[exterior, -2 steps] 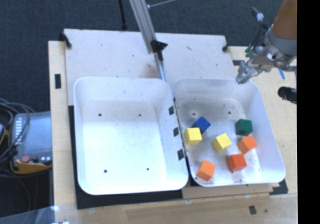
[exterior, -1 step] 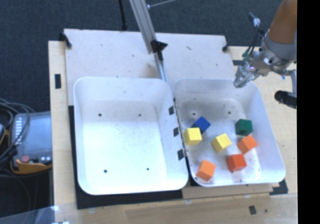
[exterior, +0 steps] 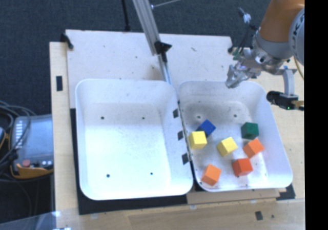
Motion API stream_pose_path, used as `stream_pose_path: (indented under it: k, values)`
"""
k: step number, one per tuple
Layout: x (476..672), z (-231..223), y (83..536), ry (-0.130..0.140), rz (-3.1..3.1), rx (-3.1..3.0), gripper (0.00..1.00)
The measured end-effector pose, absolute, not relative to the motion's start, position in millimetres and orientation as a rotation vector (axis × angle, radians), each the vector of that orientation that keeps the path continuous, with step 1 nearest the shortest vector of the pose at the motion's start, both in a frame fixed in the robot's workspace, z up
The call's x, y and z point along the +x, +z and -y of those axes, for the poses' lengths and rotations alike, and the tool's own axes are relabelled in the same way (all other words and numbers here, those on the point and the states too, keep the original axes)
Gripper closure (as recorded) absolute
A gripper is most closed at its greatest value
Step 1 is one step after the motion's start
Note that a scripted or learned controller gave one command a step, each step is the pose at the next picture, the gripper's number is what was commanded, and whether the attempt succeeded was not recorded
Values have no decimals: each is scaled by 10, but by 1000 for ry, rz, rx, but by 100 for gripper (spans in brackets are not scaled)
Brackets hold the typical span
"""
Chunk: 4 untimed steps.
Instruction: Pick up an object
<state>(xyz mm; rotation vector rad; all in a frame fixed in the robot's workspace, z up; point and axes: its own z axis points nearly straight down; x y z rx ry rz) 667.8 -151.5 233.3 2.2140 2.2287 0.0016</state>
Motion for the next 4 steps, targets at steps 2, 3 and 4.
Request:
stream_pose_path:
  k: [2, 3, 4]
  values:
    - [6735, 509, 2315, -3, -2230, 2218, 100]
    - [6752, 58, 2411, 5, -2228, 2213, 100]
    - [6727, -477, 2290, -1, -2231, 2216, 100]
